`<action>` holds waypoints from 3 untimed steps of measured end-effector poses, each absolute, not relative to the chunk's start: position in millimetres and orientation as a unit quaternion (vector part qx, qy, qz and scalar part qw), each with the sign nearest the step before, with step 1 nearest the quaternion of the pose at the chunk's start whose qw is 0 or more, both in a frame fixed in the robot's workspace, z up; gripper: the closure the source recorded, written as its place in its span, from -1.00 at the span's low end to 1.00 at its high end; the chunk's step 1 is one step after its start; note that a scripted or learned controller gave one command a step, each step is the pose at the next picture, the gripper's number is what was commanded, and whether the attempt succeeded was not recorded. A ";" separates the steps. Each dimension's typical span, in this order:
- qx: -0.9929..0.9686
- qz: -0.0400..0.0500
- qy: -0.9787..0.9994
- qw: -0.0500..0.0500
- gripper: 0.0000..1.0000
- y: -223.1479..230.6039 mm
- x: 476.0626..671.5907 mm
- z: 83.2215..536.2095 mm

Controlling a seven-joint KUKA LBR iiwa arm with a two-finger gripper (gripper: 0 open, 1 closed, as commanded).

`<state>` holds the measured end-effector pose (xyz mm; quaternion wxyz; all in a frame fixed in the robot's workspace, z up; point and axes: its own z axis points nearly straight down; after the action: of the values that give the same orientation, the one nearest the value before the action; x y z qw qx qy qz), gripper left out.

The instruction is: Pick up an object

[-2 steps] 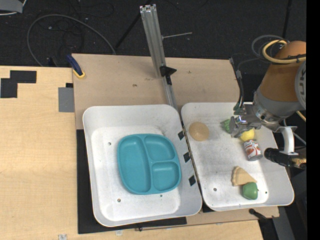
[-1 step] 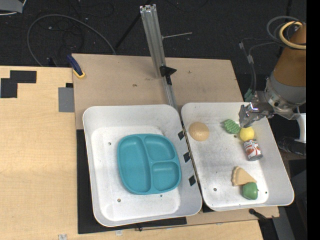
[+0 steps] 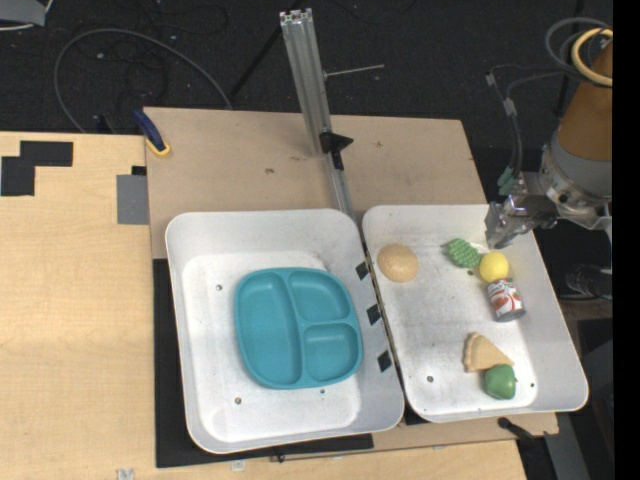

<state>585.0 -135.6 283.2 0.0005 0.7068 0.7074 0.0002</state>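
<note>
The right white bin (image 3: pixel 440 368) holds several items: a tan round bun (image 3: pixel 398 263), a green ridged piece (image 3: pixel 461 253), a yellow lemon (image 3: pixel 494 266), a small red and white can (image 3: pixel 505 300), a tan wedge (image 3: pixel 483 351) and a green lime (image 3: pixel 500 382). My gripper (image 3: pixel 503 223) hangs over the bin's far right corner, just above and behind the lemon and beside the green piece. I see nothing held between its fingers.
The left white bin (image 3: pixel 200 268) carries a teal divided tray (image 3: pixel 297 326). A metal post (image 3: pixel 312 98) rises behind the gap between the two bins. Black clips (image 3: pixel 372 313) sit along the seam. Light wood bench lies to the left.
</note>
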 end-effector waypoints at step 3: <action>0.705 -0.001 0.709 -0.002 1.00 19.4 577.2 272.9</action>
<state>577.2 19.4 272.9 -0.0020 0.7055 0.7087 -0.0009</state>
